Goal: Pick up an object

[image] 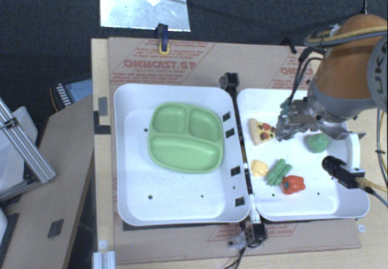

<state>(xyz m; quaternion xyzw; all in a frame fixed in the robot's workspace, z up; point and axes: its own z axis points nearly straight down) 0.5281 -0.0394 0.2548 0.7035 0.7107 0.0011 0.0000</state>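
Note:
Several toy foods lie in the right bin [339, 204]: a pizza slice [260, 130], a yellow piece [259, 168], a green bean pod [277, 172], a red pepper [293, 184] and a round green item [317, 142]. My gripper [286, 129] hangs over the right bin's upper middle, just right of the pizza slice and left of the round green item. The wrist body hides its fingertips. I see nothing held between them.
The left bin [130, 201] holds a green divided plate [185, 137]. A black divider with clips [237, 140] runs between the bins. The arm's grey and orange body [354, 68] covers the right bin's far right part. A black fitting [339, 171] sits at that bin's right side.

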